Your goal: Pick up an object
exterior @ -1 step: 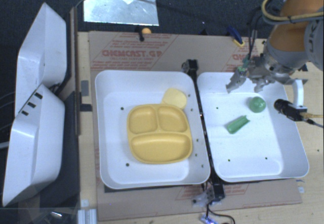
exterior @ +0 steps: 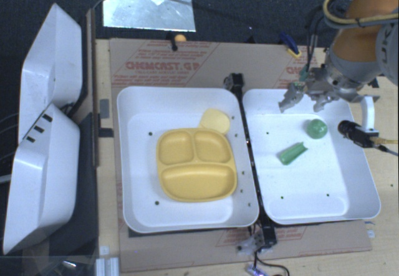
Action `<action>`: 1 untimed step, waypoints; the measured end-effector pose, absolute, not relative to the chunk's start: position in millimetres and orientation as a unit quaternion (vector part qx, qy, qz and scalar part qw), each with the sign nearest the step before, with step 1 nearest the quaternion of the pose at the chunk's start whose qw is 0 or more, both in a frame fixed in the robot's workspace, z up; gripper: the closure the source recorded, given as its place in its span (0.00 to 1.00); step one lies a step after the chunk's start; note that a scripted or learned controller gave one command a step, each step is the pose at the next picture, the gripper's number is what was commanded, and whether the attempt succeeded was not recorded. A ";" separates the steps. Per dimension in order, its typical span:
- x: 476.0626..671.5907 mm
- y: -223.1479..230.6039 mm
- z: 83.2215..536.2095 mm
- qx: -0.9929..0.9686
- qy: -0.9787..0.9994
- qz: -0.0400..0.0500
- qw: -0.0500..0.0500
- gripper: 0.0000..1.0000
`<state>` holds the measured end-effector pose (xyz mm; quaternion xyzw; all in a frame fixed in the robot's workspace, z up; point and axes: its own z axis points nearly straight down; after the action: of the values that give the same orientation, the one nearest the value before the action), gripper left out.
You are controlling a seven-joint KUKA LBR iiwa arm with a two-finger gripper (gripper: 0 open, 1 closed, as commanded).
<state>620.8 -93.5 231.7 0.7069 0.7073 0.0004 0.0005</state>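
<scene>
Approach step, nothing gripped yet.

Seen at about 1 o'clock in the view: the end effector [exterior: 305,98], hanging over the far rim of the right bin [exterior: 312,206], fingers apparently spread and bare, though blurred enough to leave some doubt. Nearest candidates: a green ball [exterior: 317,128] just toward 5 o'clock from the end effector, and a green wedge [exterior: 292,152] near it toward 6 o'clock, both loose on the bin floor. Over at 9 o'clock, in the left bin [exterior: 140,206], a yellow divided tray [exterior: 196,164] with a pale yellow disc [exterior: 216,121] touching its far edge. Called for next, probably: a short shift toward the ball, a straight descent, then a centred closure, given how easily a round thing rolls.
</scene>
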 end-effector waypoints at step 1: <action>613.3 -96.8 172.7 0.707 0.707 -0.001 -0.001 0.00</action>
<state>613.3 -96.8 172.7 0.7072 0.7070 -0.0012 -0.0015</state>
